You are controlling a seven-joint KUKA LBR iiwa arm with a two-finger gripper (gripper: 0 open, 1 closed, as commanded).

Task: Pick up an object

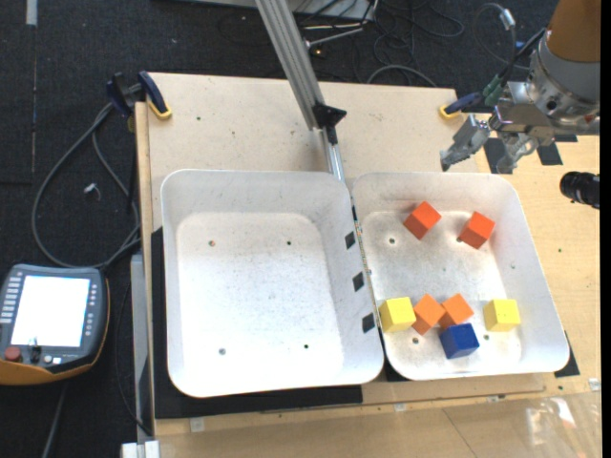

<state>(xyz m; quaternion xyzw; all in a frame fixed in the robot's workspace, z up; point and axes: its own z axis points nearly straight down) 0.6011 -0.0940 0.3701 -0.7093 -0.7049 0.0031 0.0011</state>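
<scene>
— Where was the end effector [482, 148]?
— Above the far edge of the right bin [535, 256], its fingers spread apart with nothing between them.
— And the blocks?
— All in that bin: two orange blocks [422, 219] near the far side, and two yellow blocks [397, 313], two more orange and a blue block [459, 340] clustered at the near side.

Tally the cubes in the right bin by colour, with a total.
Orange cubes: 4
Yellow cubes: 2
Blue cube: 1
Total: 7, all in the right bin.
</scene>
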